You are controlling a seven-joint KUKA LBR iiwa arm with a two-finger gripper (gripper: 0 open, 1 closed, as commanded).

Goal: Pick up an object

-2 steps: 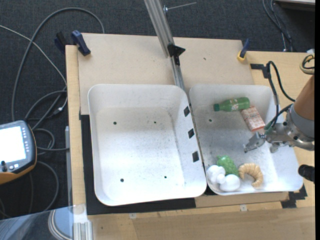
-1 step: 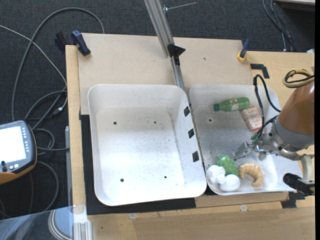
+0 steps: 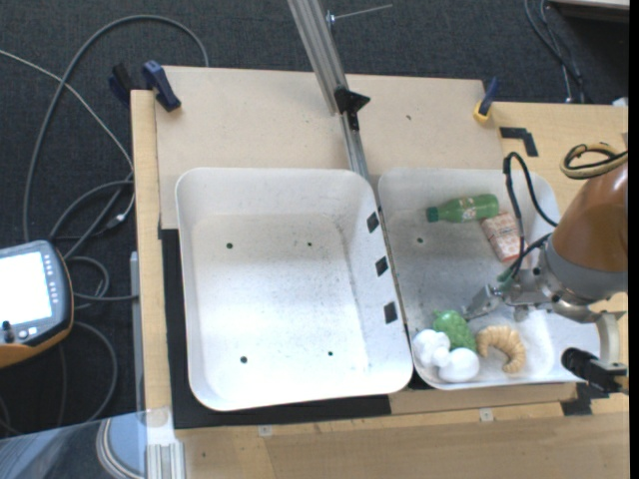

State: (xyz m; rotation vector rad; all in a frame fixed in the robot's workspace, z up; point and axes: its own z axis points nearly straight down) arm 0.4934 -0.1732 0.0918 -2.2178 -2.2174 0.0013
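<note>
The right bin (image 3: 419,267) holds several objects. A green bottle (image 3: 462,209) lies on its side near the far wall, with a pinkish-brown packet (image 3: 502,236) just right of it. At the near edge sit a green lump (image 3: 451,325), two white round pieces (image 3: 432,345) (image 3: 459,364) and a tan croissant-shaped toy (image 3: 503,345). My gripper (image 3: 492,302) hangs low over the right bin's near half, just above the croissant and right of the green lump. The orange band of the arm (image 3: 597,230) rises behind it. I see nothing held in it.
The left bin (image 3: 270,287) sits beside the right one, split from it by a raised wall with black clips (image 3: 380,265). A slanted metal pole (image 3: 319,43) stands at the back. Black cables (image 3: 519,183) loop over the right bin's far corner.
</note>
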